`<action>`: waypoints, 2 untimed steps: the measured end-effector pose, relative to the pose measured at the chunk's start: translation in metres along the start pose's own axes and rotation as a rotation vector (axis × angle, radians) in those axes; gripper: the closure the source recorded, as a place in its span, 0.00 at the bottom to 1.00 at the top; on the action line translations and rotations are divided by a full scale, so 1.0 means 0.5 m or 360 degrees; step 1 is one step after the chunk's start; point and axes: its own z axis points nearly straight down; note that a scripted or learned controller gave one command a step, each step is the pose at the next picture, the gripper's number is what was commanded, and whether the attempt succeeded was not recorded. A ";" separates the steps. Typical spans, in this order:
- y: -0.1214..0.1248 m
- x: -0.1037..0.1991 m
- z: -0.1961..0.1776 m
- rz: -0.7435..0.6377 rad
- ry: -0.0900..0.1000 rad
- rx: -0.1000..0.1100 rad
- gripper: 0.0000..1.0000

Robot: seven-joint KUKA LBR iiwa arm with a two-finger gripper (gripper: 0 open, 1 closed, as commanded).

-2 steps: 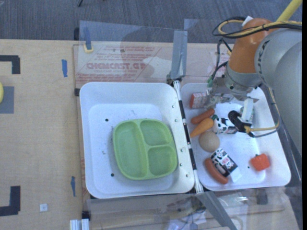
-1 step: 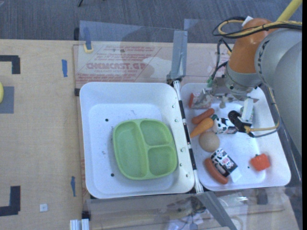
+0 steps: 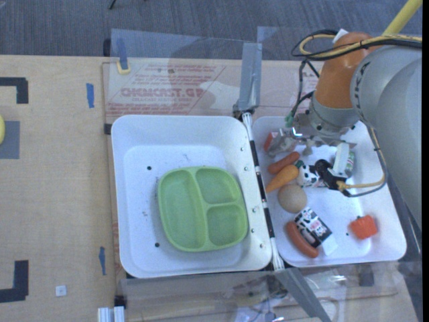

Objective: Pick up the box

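1. Clutter is crowding the right bin [image 3: 385, 247]: two carrots [image 3: 284, 170], an egg [image 3: 292, 198], a sausage [image 3: 299, 239] and an orange vegetable [image 3: 363, 227] are lying loose at odd angles, as if tipped in with no order.
2. The box [image 3: 313, 227], black and white, is sitting in the lower middle of that bin. It is turned on a diagonal, just below the egg, with its left side touching or nearly touching the sausage. That close neighbour is likely making a clean grip from that side harder.
3. The left bin [image 3: 134, 146] is holding a green divided plate [image 3: 201, 206], which is lying flat in the middle and playing no part in the pick.
4. The arm [image 3: 342, 79] is reaching in from the right of the frame and bending steeply down over the upper part of the right bin, its wrist pointing at the bin floor.
5. The gripper [image 3: 312, 149] is hanging by the carrots, toward the upper left of the right bin and apart from the box. The wrist is covering it from above, so I cannot tell whether it is spread apart or closed together.
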 end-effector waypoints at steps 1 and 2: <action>0.002 0.001 -0.016 -0.0001 0.0002 0.0000 1.00; 0.006 0.233 -0.202 0.0147 0.0006 -0.0021 1.00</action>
